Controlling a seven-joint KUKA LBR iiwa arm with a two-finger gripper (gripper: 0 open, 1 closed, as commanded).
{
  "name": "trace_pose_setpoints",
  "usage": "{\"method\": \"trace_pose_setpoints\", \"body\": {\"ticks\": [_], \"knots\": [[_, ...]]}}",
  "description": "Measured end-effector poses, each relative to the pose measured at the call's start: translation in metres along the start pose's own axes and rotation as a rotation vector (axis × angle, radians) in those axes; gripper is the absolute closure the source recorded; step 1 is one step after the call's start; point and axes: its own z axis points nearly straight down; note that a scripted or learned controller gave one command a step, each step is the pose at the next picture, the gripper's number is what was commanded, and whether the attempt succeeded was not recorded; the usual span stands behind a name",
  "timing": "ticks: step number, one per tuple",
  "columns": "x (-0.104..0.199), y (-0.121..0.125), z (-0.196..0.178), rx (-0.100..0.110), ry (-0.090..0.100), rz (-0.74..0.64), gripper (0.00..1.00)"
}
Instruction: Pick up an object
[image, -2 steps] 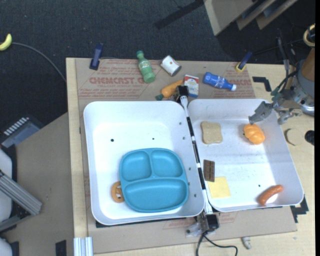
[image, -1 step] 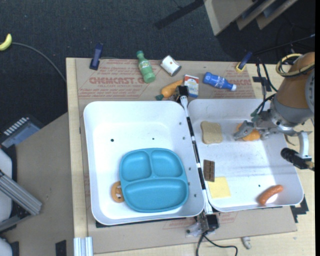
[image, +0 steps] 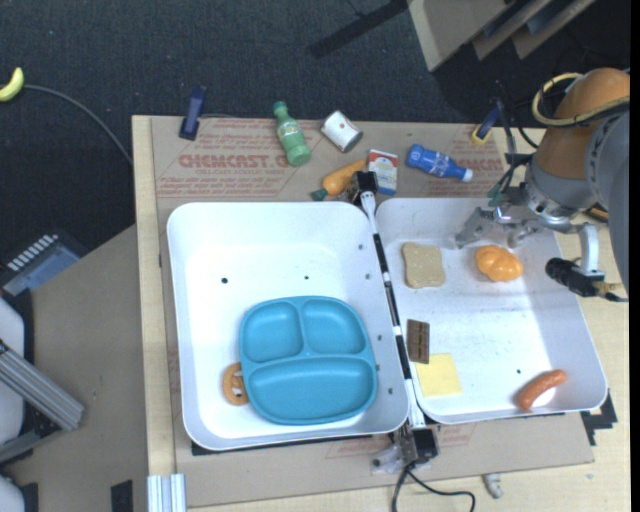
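Observation:
In the right bin lie an orange fruit, a slice of bread, a brown bar, a yellow cheese slice and a sausage. My gripper hangs at the bin's far right corner, just behind the orange fruit. Its fingers are spread open and nothing sits between them. The grey arm with its orange band comes in from the upper right.
The left bin holds a blue divided plate and a pretzel beside it. Behind the bins lie a green bottle, a white can, a blue bottle, a small carton and a carrot.

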Motion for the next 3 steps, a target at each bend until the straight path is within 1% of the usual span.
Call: {"method": "trace_pose_setpoints", "body": {"ticks": [1,2,3], "knots": [[0.000,-0.046,0.000,0.002,0.000,0.002,0.00],[0.000,-0.045,-0.010,-0.001,-0.001,0.001,1.00],[0.072,-0.042,-0.001,-0.001,0.002,0.001,1.00]]}}
